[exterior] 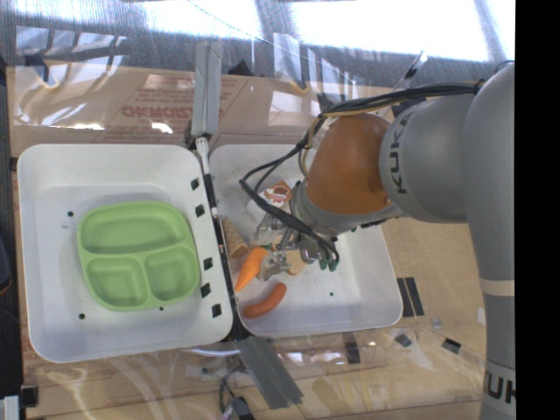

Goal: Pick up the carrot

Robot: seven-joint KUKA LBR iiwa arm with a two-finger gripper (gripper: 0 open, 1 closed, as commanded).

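Note:
The orange carrot (248,269) lies tilted in the right bin (367,297), near that bin's left wall. My gripper (278,258) hangs low over the bin just right of the carrot, its metal parts close to the carrot's upper end. The arm's orange band and grey wrist cover most of the gripper from above. Nothing visibly sits between its tips.
A sausage (263,301) lies just below the carrot near the bin's front. A small red-and-white item (277,193) and a brownish piece (232,232) sit further back. The left bin (44,234) holds a green sectioned tray (136,254). A divider (210,226) separates the bins.

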